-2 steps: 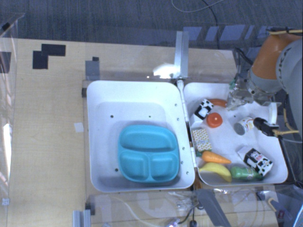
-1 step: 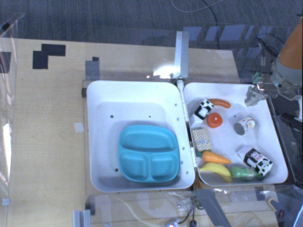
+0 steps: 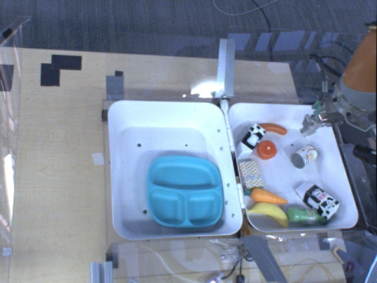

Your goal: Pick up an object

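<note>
Reaching in from the right, the arm (image 3: 360,69) shows its orange band above the wrist and hangs over the far right corner of the right bin (image 3: 347,175). Its gripper (image 3: 311,122) points down and leftward, nothing visible between its tips; how far apart they stand I cannot tell. Just below it lies a small white cup (image 3: 304,156) on its side, and to its left an orange sausage (image 3: 273,128).

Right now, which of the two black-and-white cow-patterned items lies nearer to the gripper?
The cow-patterned item beside the orange sausage, at the right bin's far side; the other one lies at the near corner.
</note>
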### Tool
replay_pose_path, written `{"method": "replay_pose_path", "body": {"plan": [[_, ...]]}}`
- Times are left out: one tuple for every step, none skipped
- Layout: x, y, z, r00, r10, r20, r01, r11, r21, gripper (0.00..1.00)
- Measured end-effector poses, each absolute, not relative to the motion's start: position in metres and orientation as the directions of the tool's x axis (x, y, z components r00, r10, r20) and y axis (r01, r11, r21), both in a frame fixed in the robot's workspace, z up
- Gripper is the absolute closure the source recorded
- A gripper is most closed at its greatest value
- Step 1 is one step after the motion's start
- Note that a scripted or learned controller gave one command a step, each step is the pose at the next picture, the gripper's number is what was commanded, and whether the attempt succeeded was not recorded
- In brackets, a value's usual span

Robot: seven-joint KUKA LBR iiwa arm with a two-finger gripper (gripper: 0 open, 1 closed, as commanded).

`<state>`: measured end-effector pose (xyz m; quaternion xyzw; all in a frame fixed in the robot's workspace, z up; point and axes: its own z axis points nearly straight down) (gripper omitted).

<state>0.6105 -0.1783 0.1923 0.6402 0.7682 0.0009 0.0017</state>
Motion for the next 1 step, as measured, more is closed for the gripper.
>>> {"method": "replay_pose_path", "body": {"plan": [[0.5905,-0.0998,0.2305,-0.222,0.975,-0.001,0.975,0.222,0.003,1.0]]}}
